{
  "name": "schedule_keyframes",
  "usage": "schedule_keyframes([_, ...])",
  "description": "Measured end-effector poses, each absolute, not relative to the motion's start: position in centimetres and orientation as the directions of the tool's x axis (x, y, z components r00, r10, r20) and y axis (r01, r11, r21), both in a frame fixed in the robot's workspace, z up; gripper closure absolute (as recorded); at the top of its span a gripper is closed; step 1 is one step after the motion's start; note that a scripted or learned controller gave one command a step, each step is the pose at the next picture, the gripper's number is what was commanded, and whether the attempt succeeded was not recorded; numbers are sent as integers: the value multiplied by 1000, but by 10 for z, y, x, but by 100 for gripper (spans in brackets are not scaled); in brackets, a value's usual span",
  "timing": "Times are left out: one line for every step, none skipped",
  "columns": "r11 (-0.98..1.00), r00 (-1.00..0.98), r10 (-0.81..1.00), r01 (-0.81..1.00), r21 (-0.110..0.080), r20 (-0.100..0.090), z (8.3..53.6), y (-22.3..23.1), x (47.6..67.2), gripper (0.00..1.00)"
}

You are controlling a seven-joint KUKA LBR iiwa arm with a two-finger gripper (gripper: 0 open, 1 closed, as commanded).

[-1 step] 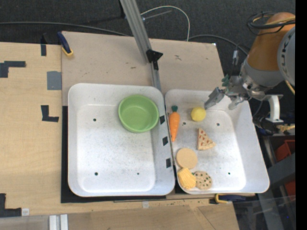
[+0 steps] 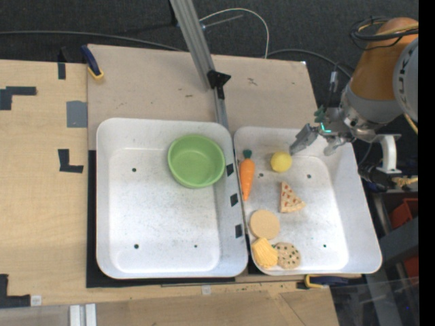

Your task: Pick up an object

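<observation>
Gripper (image 2: 318, 141) over far edge of right bin (image 2: 353, 216), fingers spread apart, nothing between them. Left finger tip just beside yellow ball (image 2: 281, 161); contact unclear. Ball lies in right bin, near carrot (image 2: 246, 176).

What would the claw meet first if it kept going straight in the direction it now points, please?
Probably the yellow ball: the claw slants down and leftward over the right bin, and the ball lies just ahead of its nearer finger. Its height above the bin is unclear, so it might pass over.
</observation>
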State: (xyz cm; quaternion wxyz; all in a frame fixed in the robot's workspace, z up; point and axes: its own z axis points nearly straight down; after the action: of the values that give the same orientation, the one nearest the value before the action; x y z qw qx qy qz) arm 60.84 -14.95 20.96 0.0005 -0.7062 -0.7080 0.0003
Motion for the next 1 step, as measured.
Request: schedule_keyframes([2,-2,1000,1000,-6,0,166,-147,605,0])
